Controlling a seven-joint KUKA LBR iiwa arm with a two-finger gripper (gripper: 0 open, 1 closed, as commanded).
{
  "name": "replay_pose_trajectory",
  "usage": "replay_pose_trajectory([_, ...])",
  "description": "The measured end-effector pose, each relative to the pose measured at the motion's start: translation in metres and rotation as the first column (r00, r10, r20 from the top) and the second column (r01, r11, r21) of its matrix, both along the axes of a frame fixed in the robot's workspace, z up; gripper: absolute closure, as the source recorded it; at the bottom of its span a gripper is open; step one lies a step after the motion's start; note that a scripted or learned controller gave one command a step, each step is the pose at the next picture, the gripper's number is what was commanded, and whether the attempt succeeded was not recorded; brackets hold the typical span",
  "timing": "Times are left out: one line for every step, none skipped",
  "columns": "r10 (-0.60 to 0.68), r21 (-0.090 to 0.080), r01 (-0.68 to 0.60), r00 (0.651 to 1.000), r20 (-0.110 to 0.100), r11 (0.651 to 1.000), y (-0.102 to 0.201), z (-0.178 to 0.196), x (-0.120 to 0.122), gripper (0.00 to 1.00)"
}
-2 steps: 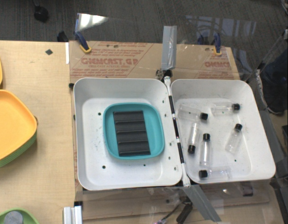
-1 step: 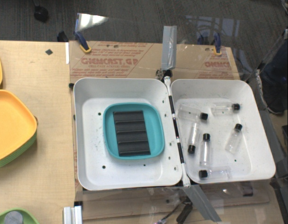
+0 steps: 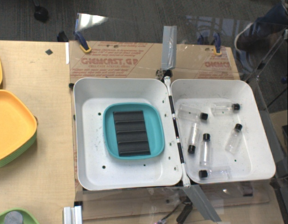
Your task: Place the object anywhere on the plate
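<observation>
Teal plate (image 3: 133,131) sitting mid left bin (image 3: 88,171), dark ribbed insert (image 3: 131,133) on the plate, clear black-capped vials (image 3: 205,150) scattered in the right bin (image 3: 260,167) beside the plate's bin, yellow dishes (image 3: 11,127) further left on the surface (image 3: 46,78)

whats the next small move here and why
Probably bring the arm in over the right bin and down onto one clear vial. All the vials lie in that bin, and the teal plate in the left bin carries only its dark ribbed insert.
</observation>
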State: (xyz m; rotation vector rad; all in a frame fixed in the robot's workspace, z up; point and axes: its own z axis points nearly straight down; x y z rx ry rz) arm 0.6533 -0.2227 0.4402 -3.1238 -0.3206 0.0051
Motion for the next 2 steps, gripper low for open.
replay_pose_trajectory([-0.001,0.0,0.001,1.0,0.0,1.0,-0.0002,0.0001,-0.0001,0.0])
replay_pose_trajectory([-0.001,0.0,0.001,1.0,-0.002,1.0,0.0,-0.0009,-0.0006,0.0])
